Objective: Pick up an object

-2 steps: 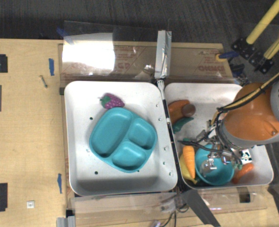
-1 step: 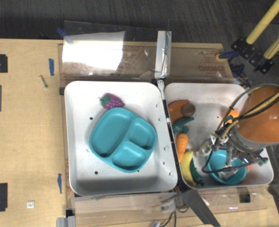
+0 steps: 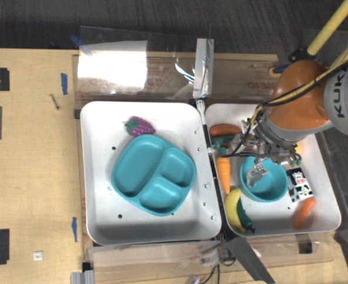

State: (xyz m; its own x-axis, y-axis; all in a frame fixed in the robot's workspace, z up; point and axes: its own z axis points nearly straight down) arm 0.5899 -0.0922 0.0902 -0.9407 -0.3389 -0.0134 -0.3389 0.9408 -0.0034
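My gripper (image 3: 258,171) hangs over the right bin (image 3: 330,215), low above the inside of a teal bowl (image 3: 267,185). Around the bowl lie an orange carrot (image 3: 223,173) to its left, a brown hot dog (image 3: 224,130) at the back, and a yellow banana (image 3: 235,210) at the front left. A small black-and-white box (image 3: 299,183) and an orange-red piece (image 3: 303,212) lie to the right. Nothing visible is held by the gripper.
The left bin (image 3: 97,158) bears a teal divided plate (image 3: 154,173) and purple grapes (image 3: 140,126) behind it. A clear plastic sheet (image 3: 138,70) and a metal divider (image 3: 204,70) stand behind the bins. The arm's orange band (image 3: 298,93) looms over the right bin's back.
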